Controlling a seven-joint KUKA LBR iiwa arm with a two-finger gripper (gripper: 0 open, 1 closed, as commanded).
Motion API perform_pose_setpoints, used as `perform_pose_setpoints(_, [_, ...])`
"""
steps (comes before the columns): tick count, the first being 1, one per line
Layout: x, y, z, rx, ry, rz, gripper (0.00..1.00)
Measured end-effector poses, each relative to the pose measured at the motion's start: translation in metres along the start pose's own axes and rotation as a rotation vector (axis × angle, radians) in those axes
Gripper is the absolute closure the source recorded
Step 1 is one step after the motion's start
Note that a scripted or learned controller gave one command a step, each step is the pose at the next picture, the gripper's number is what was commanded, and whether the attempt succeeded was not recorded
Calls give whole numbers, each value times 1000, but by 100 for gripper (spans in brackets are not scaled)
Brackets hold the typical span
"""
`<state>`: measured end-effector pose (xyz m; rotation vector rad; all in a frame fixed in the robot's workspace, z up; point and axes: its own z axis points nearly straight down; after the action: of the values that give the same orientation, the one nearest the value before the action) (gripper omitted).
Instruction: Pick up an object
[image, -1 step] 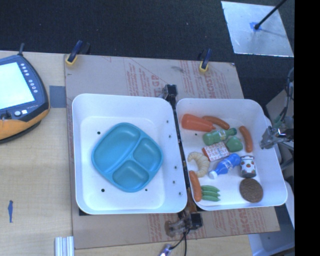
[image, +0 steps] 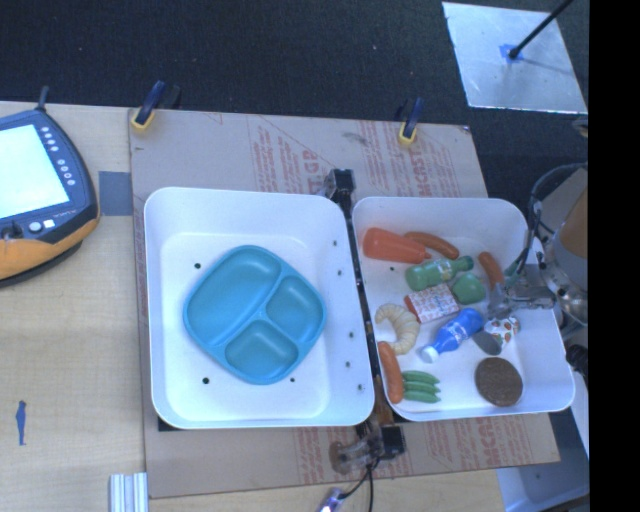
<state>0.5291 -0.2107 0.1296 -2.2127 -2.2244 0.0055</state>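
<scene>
Over the right bin (image: 540, 225), claw (image: 512, 296) near blue bottle (image: 452, 334), grip state unclear, blue tray (image: 255, 315) left

We are seeing toys lying in the right bin (image: 540, 400): a carrot (image: 392, 246), a blue bottle (image: 453, 333), a green bottle (image: 438, 272), a brown cookie (image: 498, 381).

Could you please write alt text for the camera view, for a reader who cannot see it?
The gripper reaches from the right into the right bin, which holds toy food: a carrot, green bottle, blue bottle, croissant and brown cookie. The left bin holds a blue divided plate.
</scene>
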Motion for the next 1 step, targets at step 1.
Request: perform_pose_setpoints(1, [-2, 29, 38, -2, -2, -1, 0])
